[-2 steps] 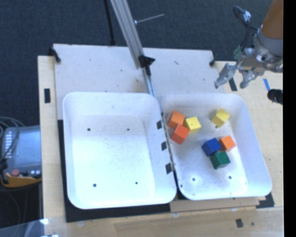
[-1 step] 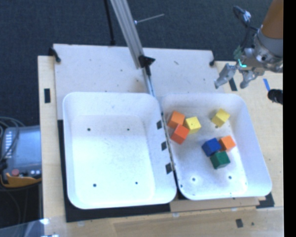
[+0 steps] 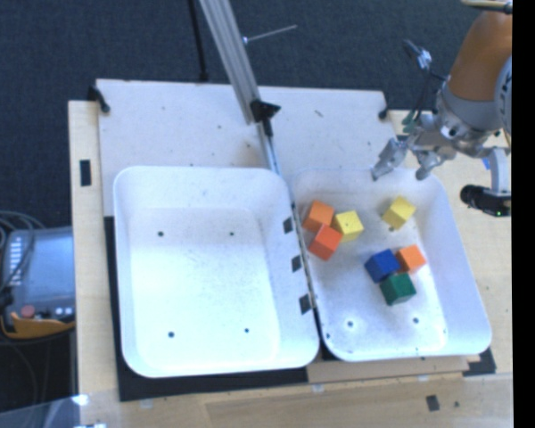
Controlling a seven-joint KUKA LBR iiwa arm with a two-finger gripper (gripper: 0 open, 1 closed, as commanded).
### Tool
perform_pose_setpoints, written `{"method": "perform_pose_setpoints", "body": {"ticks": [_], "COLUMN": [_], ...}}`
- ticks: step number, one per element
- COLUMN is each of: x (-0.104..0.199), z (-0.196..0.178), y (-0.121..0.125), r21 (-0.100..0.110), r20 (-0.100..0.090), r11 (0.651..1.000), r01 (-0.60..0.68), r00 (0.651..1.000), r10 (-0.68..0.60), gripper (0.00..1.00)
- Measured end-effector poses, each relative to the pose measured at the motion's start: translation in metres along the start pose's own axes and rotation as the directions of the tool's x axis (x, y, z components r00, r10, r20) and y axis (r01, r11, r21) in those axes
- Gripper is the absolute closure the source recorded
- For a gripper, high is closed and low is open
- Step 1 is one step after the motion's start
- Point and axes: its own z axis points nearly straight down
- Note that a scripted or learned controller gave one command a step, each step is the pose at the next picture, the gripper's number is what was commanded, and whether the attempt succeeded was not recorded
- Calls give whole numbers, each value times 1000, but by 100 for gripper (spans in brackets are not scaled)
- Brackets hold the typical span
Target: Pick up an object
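Gripper hangs spread and holding nothing above the right bin's far rim; the arm's upper part is cut off.

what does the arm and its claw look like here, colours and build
The arm is a rounded, bulky limb with a broad orange band above a grey wrist section. Below the wrist sits a compact grey metal head with small dark and bluish parts. The claw ends in two light grey, slim metal fingers. Thin dark cables run beside the wrist, and a pale loop of cable arches over the top of the arm.
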Motion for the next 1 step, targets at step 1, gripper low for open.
{"method": "perform_pose_setpoints", "body": {"ticks": [1], "x": [-4], "z": [62], "y": [-3], "r21": [-1], "r20": [1], "r11": [1000], "r01": [-5], "r00": [1000], "r10": [5], "gripper": [0]}}
